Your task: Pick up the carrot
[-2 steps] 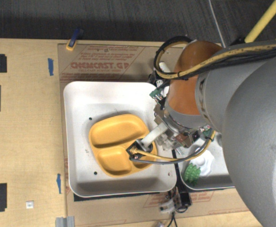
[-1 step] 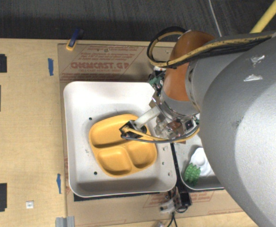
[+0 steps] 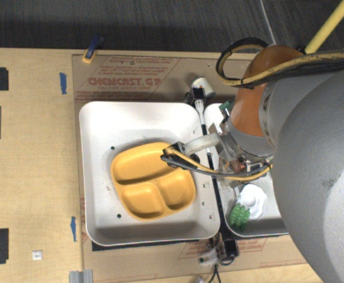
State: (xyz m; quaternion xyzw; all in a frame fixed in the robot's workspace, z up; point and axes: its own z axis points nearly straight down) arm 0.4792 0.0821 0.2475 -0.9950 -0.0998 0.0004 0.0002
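Nearest, in the right bin (image 3: 260, 233): a green knobbly piece (image 3: 238, 215) touching a white piece (image 3: 253, 199), both just beside the bin's left wall. Next door, in the left bin (image 3: 89, 158), a yellow three-compartment plate (image 3: 151, 178) lying flat. Above the divide between the bins, the arm's wrist (image 3: 242, 152), cables looping out over the plate's right edge. Further back, the orange band (image 3: 248, 99). Carrot: cannot tell where. Beyond, tan bench (image 3: 30, 158) with blue tape marks.

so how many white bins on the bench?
2. The left bin holds a yellow divided plate. The right bin, beside it, is mostly covered by the arm; a green and white item shows inside, and more may be hidden.
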